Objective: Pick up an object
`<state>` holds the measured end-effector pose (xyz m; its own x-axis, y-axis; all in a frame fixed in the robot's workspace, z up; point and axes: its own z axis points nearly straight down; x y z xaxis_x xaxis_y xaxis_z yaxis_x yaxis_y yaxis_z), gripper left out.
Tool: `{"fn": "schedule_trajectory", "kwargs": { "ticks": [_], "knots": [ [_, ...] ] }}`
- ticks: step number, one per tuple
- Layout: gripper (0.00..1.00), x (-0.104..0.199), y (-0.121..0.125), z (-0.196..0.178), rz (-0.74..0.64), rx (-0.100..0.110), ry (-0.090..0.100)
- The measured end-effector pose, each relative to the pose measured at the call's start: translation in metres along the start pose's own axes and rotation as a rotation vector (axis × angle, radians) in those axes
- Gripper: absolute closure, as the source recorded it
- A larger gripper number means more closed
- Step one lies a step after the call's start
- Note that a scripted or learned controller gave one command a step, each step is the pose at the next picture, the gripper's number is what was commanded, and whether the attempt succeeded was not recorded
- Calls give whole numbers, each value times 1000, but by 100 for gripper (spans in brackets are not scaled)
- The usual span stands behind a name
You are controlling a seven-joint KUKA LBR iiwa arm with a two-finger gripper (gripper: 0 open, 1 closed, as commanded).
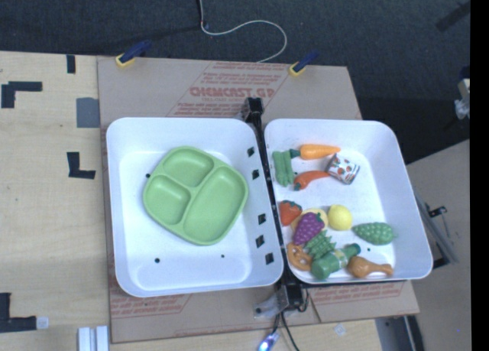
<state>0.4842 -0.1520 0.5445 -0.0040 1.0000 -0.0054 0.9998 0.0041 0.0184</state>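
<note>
- Progress: nothing is picked yet, as far as I can judge. Every item I can see lies on a bin floor, and none is lifted.
- Left bin (141, 265): holds one green divided plate (195, 195), lying flat near the middle.
- Right bin (390, 181): holds the toy food, crowded toward the divider side and the near edge.
- Far group: a carrot (318, 151) lies just beside a small red-and-white can (343, 167). An orange pepper (312, 179) lies below them, and green pods (282, 167) lie against the divider wall.
- Near group: purple grapes (307, 228) touch a yellow lemon (340, 218). A bumpy green vegetable (374, 232) lies just to the lemon's right. A drumstick (368, 268) lies by the near rim, close to a cluster of green pieces I cannot name with confidence.
- Tool state: I cannot tell whether my gripper is spread or pressed together, and I record no grasp.
- Relation to tool: my arm enters from the view's right, so the toy bin is the nearer one and the plate lies beyond it. I cannot give the present offset between gripper and target.
- Remaining: choose a target, approach, descend, close, lift. That is the whole task.
- Judgement: the can and the bumpy green vegetable have the most bare floor around them. The near cluster risks a jammed or double pick.
</note>
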Motion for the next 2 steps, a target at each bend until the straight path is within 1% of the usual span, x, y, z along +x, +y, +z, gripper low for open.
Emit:
{"fn": "schedule_trajectory", "kwargs": {
  "ticks": [1, 2],
  "knots": [
    [100, 0, 0, -1, 1, 17, 3],
    [100, 0, 1, -11, 1, 17, 1]
  ]
}}
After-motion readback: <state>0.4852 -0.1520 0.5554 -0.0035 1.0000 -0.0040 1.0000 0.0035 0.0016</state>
